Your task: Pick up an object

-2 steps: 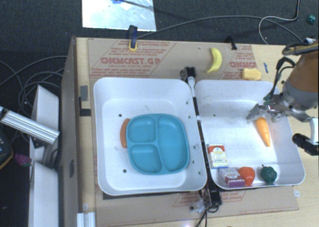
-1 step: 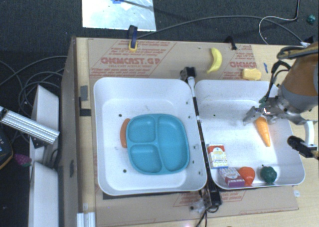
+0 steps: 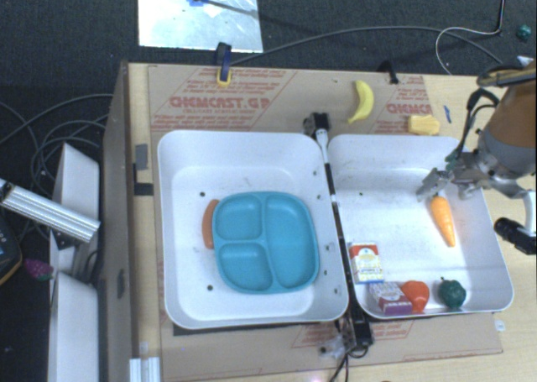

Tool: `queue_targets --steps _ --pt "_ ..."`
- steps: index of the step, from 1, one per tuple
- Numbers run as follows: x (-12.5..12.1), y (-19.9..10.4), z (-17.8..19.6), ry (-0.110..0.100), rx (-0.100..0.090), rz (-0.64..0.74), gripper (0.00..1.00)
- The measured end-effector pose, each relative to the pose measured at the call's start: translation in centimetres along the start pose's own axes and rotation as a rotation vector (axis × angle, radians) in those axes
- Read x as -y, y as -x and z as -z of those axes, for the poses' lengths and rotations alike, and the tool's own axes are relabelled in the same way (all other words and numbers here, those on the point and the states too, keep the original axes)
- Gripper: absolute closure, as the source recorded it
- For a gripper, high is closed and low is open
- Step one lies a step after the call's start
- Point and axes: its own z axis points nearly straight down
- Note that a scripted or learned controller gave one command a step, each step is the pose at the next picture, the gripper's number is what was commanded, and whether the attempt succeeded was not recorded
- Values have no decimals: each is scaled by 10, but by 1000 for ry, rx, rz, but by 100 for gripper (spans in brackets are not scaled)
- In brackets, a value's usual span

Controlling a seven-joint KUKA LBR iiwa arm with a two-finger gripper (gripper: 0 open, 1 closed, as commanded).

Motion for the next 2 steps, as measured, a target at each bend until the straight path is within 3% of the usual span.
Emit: queue_targets --steps 1,2 --pt "2 -1 -29 -2 -1 -1 0" --pt "2 0 -1 0 0 0 0"
